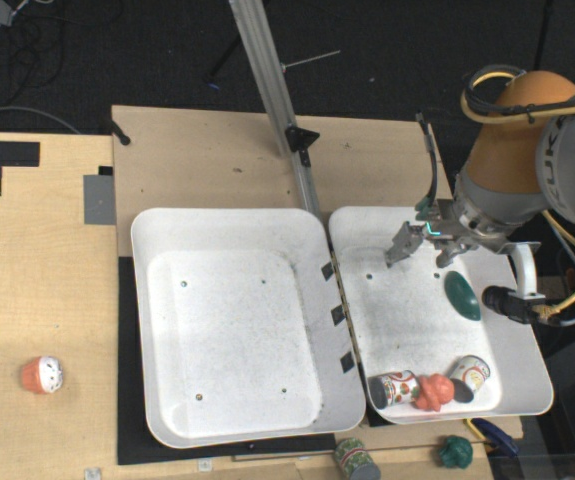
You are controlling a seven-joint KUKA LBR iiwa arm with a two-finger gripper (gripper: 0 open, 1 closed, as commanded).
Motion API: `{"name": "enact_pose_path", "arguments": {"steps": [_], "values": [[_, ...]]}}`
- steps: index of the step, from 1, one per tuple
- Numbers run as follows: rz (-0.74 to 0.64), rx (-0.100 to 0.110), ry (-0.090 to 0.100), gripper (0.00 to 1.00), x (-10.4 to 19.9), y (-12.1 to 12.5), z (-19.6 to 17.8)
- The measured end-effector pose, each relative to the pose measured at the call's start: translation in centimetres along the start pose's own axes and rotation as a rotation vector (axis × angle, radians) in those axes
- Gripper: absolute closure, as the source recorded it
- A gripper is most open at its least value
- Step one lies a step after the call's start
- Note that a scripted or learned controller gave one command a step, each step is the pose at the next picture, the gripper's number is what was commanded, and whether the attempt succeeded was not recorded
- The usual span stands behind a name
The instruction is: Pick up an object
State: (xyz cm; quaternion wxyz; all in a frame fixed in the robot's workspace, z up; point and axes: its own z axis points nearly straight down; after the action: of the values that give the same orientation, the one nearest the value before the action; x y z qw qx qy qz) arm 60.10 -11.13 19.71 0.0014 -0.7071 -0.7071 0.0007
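My gripper (427,248) hangs over the back part of the right bin (407,318), its two grey fingers spread apart with nothing between them. A dark green oval object (462,295) lies in that bin just right of and in front of the fingers. Along the bin's front edge sit a small can with a red and white label (395,388), a red-orange lumpy toy (433,392) and a second can lying on its side (470,376).
The left bin (229,328) lies beside the right one. A metal rail (272,78) slants up behind the bins. A red and white ball (42,375) rests on the wooden bench far left. A can (353,458) and a green object (455,452) lie in front of the right bin.
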Motion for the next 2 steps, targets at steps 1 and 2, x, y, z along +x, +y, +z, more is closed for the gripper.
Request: {"name": "enact_pose_path", "arguments": {"steps": [1, 2], "values": [[0.002, 0.006, 0.001, 0.00, 0.8, -0.7, 5.4], [0.000, 0.000, -0.001, 0.00, 0.9, -0.7, 10.6]]}}
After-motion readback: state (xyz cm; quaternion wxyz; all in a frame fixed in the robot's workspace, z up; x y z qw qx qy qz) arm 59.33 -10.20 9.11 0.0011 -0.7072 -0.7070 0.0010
